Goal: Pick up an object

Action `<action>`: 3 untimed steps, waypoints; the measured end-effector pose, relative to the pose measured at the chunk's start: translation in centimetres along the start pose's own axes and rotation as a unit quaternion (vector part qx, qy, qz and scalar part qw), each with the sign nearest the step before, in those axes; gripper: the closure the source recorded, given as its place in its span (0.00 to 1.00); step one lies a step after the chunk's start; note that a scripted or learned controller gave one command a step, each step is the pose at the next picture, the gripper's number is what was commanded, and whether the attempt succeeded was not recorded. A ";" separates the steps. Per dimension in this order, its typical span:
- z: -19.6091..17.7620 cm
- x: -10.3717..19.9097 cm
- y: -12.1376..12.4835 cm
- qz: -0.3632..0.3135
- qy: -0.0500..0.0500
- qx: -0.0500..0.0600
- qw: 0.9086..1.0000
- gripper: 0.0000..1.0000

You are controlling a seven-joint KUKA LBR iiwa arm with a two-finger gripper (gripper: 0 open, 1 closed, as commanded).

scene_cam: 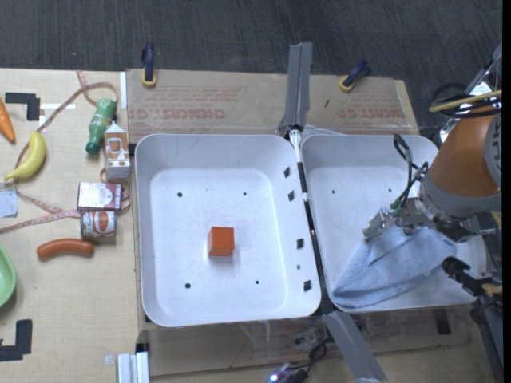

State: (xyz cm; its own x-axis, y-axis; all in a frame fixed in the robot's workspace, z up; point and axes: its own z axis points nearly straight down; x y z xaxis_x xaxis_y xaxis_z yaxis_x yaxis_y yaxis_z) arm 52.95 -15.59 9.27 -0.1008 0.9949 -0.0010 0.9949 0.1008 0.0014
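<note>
Lying crumpled in the right bin (351, 154): one grey-blue cloth (395, 266), soft, creased, roughly triangular, long axis running from the near-left corner up toward the right, where its upper tip meets the gripper (391, 223); whether it is pinched there cannot be told. Left bin (160, 162), shallow white plastic: one small orange cube (221, 241), matte, near the centre, sitting flat.

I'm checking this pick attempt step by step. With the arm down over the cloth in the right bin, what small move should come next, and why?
Probably a short, slow lift. The gripper sits at the upper tip of the grey cloth, which looks drawn up toward it, the rest spread across the right bin. A small rise would show whether the cloth follows.
</note>
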 end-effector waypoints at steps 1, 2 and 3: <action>0.0 1.8 0.5 -0.054 0.000 0.000 0.999 0.00; 0.0 4.4 2.1 -0.070 0.000 -0.001 0.998 0.00; -7.6 -1.5 0.0 -0.036 -0.001 0.000 0.999 0.00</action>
State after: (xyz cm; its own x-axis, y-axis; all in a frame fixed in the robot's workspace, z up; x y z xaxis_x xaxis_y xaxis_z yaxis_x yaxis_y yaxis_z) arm 53.13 -17.10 16.90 -0.1728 0.9850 -0.0022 0.9850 0.1728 0.0006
